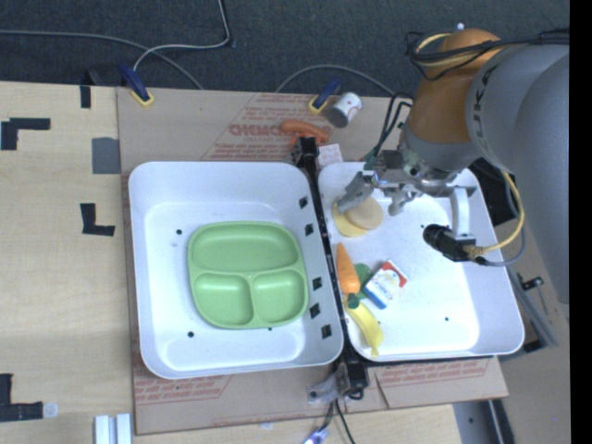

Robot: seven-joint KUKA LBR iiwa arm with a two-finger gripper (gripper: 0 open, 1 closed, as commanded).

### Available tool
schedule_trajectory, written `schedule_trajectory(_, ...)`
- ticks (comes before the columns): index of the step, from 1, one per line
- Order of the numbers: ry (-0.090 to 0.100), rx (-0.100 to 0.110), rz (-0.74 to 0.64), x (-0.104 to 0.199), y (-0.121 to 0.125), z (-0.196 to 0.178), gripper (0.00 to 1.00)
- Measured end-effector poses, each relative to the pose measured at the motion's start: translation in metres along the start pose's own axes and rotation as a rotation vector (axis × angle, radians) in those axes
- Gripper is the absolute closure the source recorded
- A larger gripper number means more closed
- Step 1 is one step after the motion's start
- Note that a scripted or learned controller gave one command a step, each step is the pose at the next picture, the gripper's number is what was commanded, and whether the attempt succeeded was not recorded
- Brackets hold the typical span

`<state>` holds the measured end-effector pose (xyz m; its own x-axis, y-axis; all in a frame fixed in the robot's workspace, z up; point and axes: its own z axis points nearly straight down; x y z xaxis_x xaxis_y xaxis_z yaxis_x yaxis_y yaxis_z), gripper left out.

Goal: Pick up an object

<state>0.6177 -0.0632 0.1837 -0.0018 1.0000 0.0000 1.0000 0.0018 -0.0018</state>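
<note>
We're parked with the gripper point(375, 195) spread open above the tan round piece point(359, 216) near the right bin point(481, 326)'s rear-left corner (bin wall close), so a finger could clip that wall.

glossy plastic tray point(248, 276), seemingly cardboard bench point(231, 137).
</note>
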Motion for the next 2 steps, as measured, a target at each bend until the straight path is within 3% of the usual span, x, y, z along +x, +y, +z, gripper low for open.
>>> schedule_trajectory(1,-0.001,0.001,0.001,-0.033,0.019,0.061,0.00)
schedule_trajectory(2,-0.002,-0.003,-0.001,-0.035,0.035,0.098,0.00)
